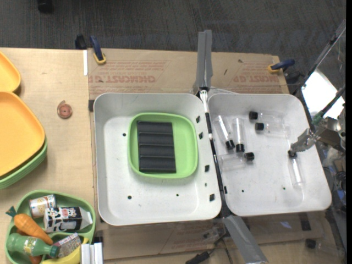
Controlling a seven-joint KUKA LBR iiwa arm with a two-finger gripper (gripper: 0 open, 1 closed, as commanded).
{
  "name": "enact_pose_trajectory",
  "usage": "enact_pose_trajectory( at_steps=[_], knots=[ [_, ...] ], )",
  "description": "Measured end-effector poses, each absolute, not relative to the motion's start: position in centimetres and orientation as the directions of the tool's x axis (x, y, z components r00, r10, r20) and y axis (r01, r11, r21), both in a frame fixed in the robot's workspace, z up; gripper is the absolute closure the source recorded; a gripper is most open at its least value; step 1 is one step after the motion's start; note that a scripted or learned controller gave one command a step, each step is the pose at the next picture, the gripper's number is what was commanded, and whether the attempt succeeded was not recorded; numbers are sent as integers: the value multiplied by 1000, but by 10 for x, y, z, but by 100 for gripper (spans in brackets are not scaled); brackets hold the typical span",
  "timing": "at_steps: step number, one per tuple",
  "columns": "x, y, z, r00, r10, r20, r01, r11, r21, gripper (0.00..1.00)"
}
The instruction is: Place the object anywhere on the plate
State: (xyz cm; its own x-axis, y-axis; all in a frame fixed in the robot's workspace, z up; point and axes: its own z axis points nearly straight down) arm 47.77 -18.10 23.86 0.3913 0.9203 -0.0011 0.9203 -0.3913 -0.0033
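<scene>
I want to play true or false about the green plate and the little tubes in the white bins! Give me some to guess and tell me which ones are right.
1. The green plate sits in the left bin. True.
2. The dark ridged block lies in the right bin. False: it rests on the green plate, in the left bin.
3. Several clear tubes with black caps lie in the right bin. True.
4. One tube is already on the plate. False: the tubes are all in the right bin.
5. The gripper is at the right side of the right bin, beside a tube. True.
6. The orange plates are inside the bins. False: they are on the bench, left of both bins.
</scene>
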Motion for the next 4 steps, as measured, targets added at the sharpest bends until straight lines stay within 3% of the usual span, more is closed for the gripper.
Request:
enact_pose_trajectory(
  at_steps=[1, 2, 4],
  knots=[
    [477, -204, 251, 554, 833, -4, 833, -554, -3, 0],
    [477, -205, 247, 354, 935, -2, 935, -354, -6, 0],
    [477, -215, 247, 508, 861, -2, 861, -508, -2, 0]
  ],
)
